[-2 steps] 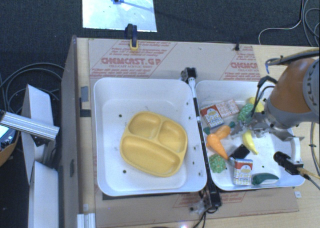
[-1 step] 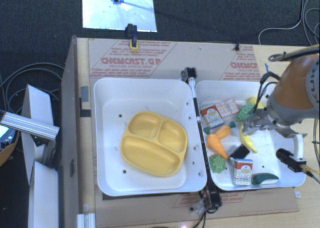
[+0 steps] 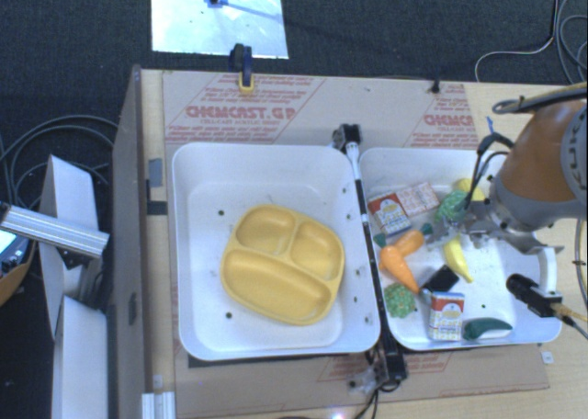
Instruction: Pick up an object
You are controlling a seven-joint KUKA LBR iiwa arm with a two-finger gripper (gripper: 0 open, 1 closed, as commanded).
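The right white bin [image 3: 514,339] holds several toy foods. An orange carrot [image 3: 400,261] lies beside a yellow banana [image 3: 457,258] and a small black block [image 3: 442,277]. A green broccoli piece [image 3: 400,300] and a red-and-white carton [image 3: 446,313] sit near the front wall. Another carton [image 3: 390,213] and a pink box [image 3: 418,197] lie at the back left. My gripper [image 3: 473,229] hangs low at the bin's right side, just above the banana and next to a green leafy piece [image 3: 450,206]. The grey wrist hides its tip.
The left white bin [image 3: 197,224] bears a yellow divided plate [image 3: 283,263]. A dark green piece [image 3: 487,327] lies at the right bin's front. The bins' shared wall [image 3: 363,224] runs between them. Cables trail on the floor to the left and right.
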